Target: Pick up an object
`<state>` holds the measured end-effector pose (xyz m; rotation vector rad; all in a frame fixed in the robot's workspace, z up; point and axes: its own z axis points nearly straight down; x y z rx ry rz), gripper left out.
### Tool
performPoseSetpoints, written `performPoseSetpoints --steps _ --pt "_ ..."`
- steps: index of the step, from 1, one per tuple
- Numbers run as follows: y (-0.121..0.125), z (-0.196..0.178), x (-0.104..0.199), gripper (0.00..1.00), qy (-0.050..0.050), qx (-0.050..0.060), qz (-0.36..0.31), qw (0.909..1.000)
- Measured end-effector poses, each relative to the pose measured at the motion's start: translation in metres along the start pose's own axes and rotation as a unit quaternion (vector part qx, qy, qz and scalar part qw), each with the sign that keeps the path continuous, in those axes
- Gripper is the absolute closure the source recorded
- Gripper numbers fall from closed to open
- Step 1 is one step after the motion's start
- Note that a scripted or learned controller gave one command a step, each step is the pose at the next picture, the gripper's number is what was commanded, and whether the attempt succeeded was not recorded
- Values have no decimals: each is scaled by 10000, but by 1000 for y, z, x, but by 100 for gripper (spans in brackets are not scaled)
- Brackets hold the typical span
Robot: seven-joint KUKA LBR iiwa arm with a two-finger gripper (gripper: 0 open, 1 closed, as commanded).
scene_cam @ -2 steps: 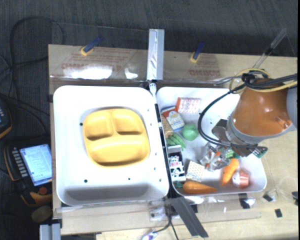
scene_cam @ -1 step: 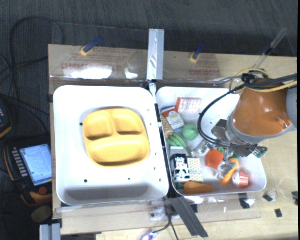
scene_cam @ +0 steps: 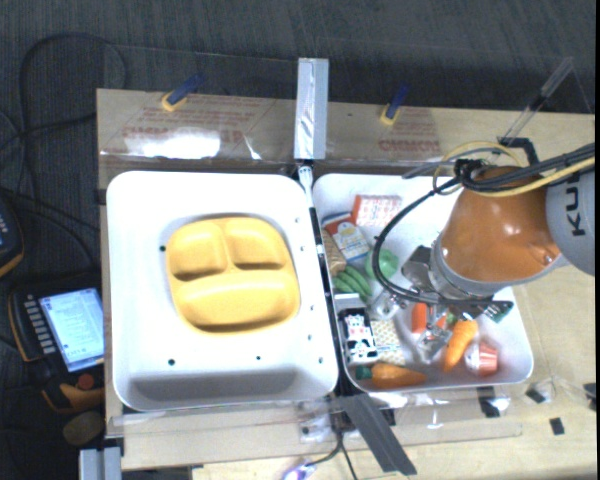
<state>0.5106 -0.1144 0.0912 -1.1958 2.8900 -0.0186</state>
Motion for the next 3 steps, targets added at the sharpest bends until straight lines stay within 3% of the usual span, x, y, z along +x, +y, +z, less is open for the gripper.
performPoseSetpoints --steps 1,2,3 --pt "-8 0 29 0 -28 -9 -763 9971" --pt "-6 0 32 0 -39 11 -885 9961" --pt "-15 1 -15 0 38 -33 -2039 9790"
